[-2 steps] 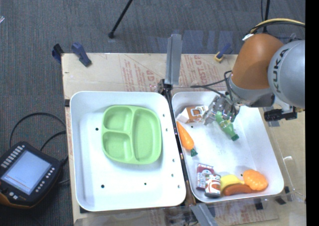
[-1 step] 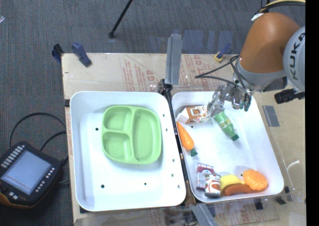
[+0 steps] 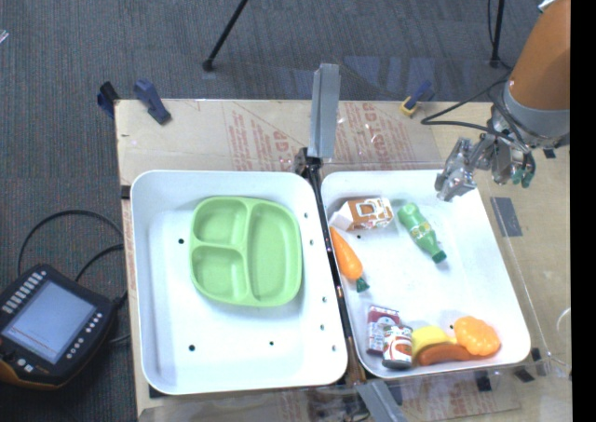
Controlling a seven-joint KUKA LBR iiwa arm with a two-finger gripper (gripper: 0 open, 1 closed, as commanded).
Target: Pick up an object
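The metal two-finger end effector [image 3: 454, 183] hangs with fingers spread and nothing between them over the far right corner of the right shallow white bin [image 3: 498, 266], just beside the green plastic bottle [image 3: 421, 231] lying inside it.

- A robotics lab: a grey-screened handheld teach pendant [image 3: 48, 327] lies on dark grey carpet [image 3: 112, 29].
- Black tripod legs [image 3: 237, 12] stand behind the plywood worktop [image 3: 233, 131].
- Blue clamps [image 3: 149, 101] grip its edge.
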